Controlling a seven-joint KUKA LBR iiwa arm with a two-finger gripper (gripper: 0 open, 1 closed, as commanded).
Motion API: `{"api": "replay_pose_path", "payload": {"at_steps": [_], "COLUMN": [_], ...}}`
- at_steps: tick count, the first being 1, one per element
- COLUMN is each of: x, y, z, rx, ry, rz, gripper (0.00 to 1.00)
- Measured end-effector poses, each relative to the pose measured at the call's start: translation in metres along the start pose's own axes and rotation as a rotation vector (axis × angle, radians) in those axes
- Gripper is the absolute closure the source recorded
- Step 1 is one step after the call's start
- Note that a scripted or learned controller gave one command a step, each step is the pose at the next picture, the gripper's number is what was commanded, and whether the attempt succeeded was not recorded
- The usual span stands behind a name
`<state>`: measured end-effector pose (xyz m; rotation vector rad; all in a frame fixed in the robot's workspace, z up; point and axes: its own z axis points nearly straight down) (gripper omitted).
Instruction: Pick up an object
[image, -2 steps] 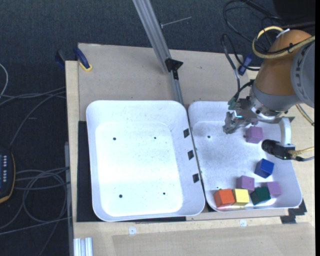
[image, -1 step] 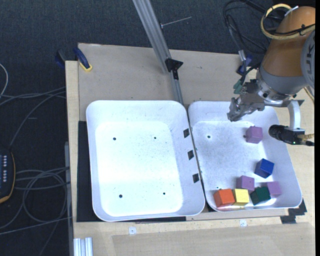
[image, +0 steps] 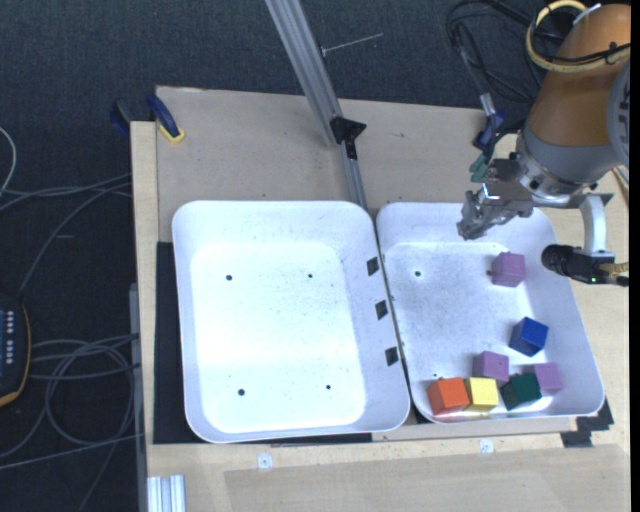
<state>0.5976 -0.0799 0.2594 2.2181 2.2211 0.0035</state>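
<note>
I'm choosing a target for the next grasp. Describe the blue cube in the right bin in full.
The blue cube is a small, solid-looking block, deep blue with a matte finish, likely wood or foam. It rests on the floor of the right bin, near the right wall, turned so a corner points toward the camera. It stands alone and touches no other block: a purple cube lies farther back, and the cluster of blocks along the front wall sits below it. The pincer is off at the bin's back edge, well away.
</note>
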Motion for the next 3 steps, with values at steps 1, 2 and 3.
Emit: {"api": "replay_pose_path", "payload": {"at_steps": [1,2,3], "x": [0.053,0.102,0.164], "y": [0.016,0.028,0.035], "z": [-0.006,-0.01,0.004], "rx": [-0.001,0.0,0.002], "ry": [0.002,0.002,0.003], "rz": [-0.005,-0.005,-0.006], "gripper": [1.0,1.0,1.0]}}
